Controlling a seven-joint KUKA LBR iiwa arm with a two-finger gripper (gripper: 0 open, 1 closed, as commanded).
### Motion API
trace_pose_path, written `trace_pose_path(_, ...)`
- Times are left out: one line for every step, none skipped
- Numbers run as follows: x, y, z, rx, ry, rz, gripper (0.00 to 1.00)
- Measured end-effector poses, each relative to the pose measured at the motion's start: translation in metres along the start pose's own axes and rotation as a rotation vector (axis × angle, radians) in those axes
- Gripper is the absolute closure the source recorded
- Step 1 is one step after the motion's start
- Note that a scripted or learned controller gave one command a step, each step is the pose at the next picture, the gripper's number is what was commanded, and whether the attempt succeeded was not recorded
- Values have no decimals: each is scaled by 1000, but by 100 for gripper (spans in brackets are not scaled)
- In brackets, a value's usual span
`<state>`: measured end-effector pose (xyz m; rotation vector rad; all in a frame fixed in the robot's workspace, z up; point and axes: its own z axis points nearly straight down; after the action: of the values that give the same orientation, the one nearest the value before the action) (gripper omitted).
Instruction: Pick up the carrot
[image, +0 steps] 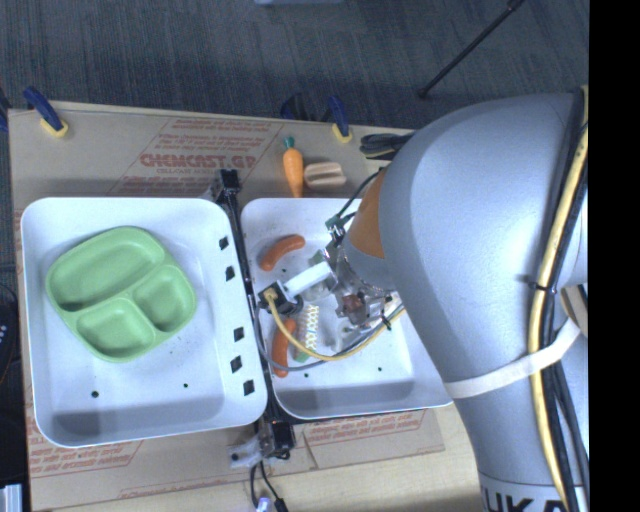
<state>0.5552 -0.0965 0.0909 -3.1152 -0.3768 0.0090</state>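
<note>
1. Beneath both bins, the tabletop (90, 470) is covered by a brown cardboard sheet (120, 150) with red print, pinned at its upper edge by two blue clamps (45, 110).
2. Dark grey carpet (200, 50) fills the top of the frame beyond the tabletop.
3. At left, the left bin (60, 410) holds a green divided plate (120, 290) in its upper half.
4. Right of centre, the right bin (380, 385) holds an orange-red sausage (282, 250) near its upper left corner. A second orange-red piece (281, 345) lies along its left wall, and a pale ribbed item (312, 322) sits just beside that piece.
5. From the right, the grey arm (480, 250) bulks over the right side of the right bin, with its wrist end down in the middle of that bin.
6. Whether the jaws are released or clenched cannot be told, as the wrist and cables cover them, and nothing can be seen gripped in them.
7. At upper centre, the carrot (292, 170) lies outside the bins on the cardboard, just above the right bin's upper rim. It is orange, and its green top points toward the top of the frame.
8. Just to the carrot's right lies a tan block (323, 176).
9. Relative to the jaws, the carrot sits up and to the left, well apart, with the bin's rim and the sausage between them.
</note>
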Motion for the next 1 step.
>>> trace_pose_path(-81, -4, -95, 1, 1, -114, 0)
